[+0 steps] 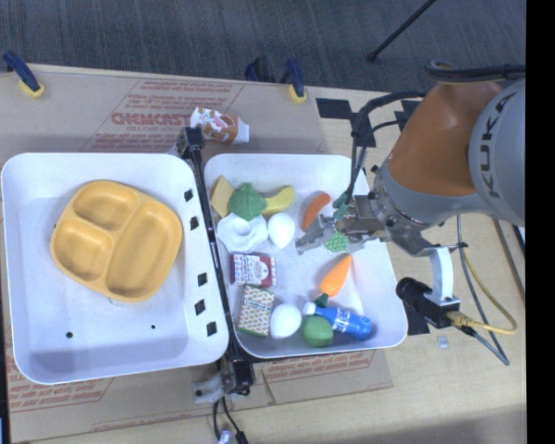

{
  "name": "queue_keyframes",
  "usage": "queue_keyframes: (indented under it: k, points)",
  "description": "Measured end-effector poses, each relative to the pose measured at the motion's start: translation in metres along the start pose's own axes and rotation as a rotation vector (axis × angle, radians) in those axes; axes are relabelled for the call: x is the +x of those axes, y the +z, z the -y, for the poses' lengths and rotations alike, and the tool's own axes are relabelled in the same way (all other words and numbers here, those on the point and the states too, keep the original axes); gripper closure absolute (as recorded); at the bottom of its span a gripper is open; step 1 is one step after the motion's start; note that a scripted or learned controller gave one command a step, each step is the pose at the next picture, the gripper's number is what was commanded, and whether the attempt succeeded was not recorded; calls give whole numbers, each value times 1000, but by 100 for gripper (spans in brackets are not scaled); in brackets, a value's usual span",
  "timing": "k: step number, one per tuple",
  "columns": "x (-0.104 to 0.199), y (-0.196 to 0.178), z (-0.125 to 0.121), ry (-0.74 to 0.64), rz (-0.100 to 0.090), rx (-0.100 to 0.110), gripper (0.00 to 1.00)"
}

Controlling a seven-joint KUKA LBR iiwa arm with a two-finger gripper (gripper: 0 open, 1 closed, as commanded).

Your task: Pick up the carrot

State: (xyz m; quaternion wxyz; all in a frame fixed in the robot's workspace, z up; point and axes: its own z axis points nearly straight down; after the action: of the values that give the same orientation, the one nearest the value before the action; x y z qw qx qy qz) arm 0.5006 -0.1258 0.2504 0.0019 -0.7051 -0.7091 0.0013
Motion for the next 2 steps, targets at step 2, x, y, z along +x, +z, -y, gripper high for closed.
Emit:
queue_keyframes:
  k: [2]
  points:
    - [-73, 159, -18, -422, 0, -1, 0]
